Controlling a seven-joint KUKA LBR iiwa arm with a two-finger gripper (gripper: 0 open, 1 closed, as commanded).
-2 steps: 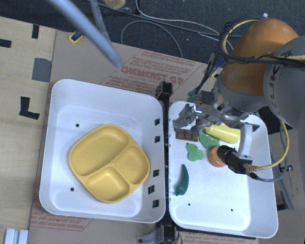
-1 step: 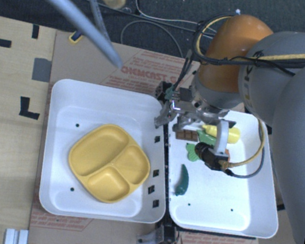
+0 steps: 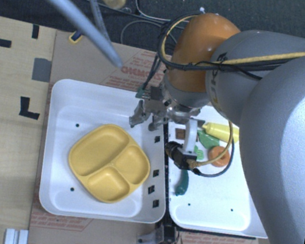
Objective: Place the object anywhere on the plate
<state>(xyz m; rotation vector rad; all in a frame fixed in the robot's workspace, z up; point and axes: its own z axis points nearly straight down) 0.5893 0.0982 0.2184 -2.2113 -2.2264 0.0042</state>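
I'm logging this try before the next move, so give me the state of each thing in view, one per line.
Yellow three-compartment plastic plate: lying flat in the left white bin, nothing on it.
Gripper: above the left bin's far right corner, beyond the plate; nothing seen between its fingers.
Yellow, green and orange toy pieces: lying in the right white bin, not yet moved.

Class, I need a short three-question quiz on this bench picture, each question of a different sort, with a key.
1. True or false: the yellow three-compartment plastic plate lies in the left white bin.
2. Which bin holds the yellow, green and orange toy foods? A left, B right.
3. Fill in: the arm's hand hangs above the ____ bin's upper right corner.

Key: 1 true. 2 B, the right white bin. 3 left.
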